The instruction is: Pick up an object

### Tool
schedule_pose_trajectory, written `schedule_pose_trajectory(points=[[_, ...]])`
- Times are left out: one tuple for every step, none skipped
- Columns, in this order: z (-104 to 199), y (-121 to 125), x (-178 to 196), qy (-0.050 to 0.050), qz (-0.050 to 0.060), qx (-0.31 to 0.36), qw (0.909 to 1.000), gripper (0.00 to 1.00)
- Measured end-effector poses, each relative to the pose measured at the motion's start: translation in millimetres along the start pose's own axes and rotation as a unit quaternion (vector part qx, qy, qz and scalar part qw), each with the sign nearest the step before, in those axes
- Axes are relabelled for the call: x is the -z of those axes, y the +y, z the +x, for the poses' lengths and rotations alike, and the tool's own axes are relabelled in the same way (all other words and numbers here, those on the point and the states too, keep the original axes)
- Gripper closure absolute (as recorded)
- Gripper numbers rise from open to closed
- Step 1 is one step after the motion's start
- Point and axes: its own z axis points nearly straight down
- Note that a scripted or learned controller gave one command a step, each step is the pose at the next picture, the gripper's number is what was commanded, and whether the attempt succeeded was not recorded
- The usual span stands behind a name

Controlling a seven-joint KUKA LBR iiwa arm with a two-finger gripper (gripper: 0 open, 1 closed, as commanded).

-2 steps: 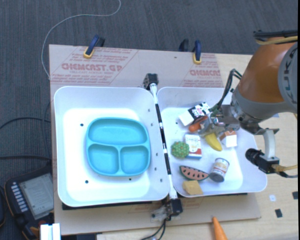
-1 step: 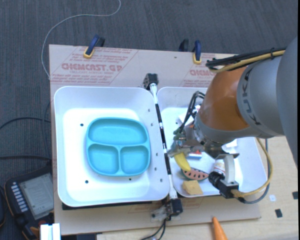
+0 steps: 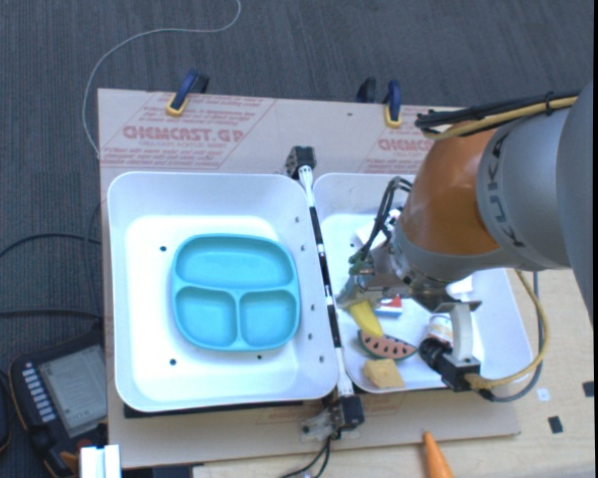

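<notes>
My gripper (image 3: pixel 359 285) hangs low in the right bin (image 3: pixel 508 342), near its left wall, with the grey arm and its orange band (image 3: pixel 448 202) covering much of that bin. Just below the gripper lies a yellow banana-like piece (image 3: pixel 367 319). A small red and white item (image 3: pixel 390 306) sits beside it to the right. Closer to the front edge lie a watermelon slice (image 3: pixel 384 347) and a tan block (image 3: pixel 384 373). Whatever sits under the arm is hidden.
The left bin (image 3: pixel 130 217) holds a blue divided plate (image 3: pixel 236 291). A thin rod (image 3: pixel 319 257) runs along the seam between the bins. Cables loop off the wrist at the right bin's front right corner (image 3: pixel 498 386). Clamps (image 3: pixel 391 103) sit on the board's back edge.
</notes>
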Motion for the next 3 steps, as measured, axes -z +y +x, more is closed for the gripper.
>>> schedule_pose_trajectory(points=[[-0.3, 0.6, 9.5, 0.0, 0.0, 0.0, 1.0, 1.0], [-0.5, 1.3, 19.1, 0.0, 0.0, 0.0, 1.0, 1.0], [-0.7, 1.9, 28.7, -0.001, 0.0, 0.0, 1.0, 1.0]])
